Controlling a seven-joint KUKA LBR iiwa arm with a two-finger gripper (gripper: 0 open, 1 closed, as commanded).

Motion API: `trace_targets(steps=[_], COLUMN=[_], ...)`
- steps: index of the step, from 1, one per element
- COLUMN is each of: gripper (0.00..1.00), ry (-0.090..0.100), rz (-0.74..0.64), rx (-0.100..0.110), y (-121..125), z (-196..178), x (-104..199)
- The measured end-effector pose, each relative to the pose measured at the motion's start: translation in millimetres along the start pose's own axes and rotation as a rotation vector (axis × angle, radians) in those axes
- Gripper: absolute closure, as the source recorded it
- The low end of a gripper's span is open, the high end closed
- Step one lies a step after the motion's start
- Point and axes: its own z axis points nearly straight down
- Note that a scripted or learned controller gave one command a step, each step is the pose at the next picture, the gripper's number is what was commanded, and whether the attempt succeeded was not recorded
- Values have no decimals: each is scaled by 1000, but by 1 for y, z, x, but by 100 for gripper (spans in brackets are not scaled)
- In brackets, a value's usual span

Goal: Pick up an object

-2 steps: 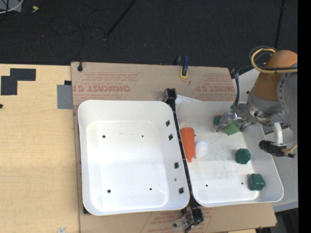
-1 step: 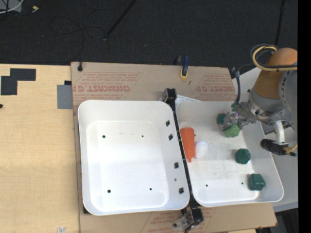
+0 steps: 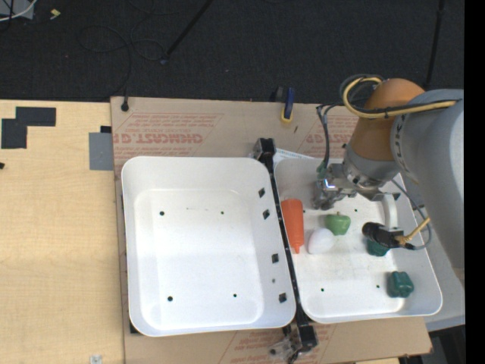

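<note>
While bent low, arm (image 3: 394, 135) over right bin (image 3: 356, 294)

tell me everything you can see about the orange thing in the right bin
The orange thing is a long, smooth, carrot-like piece, plastic by its look. It lies flat in the right bin, lengthwise along that bin's left wall, beside the divider. Its lower end fades to white, and there it seems to touch a white round object.
</note>
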Motion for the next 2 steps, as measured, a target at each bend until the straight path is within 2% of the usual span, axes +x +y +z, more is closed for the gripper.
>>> trace_targets(steps=[1, 2], gripper=[100, 0], ry=[-4, -4], rz=[5, 5], rx=[-1, -3], y=[-1, 0], z=[0, 0], x=[8, 8])
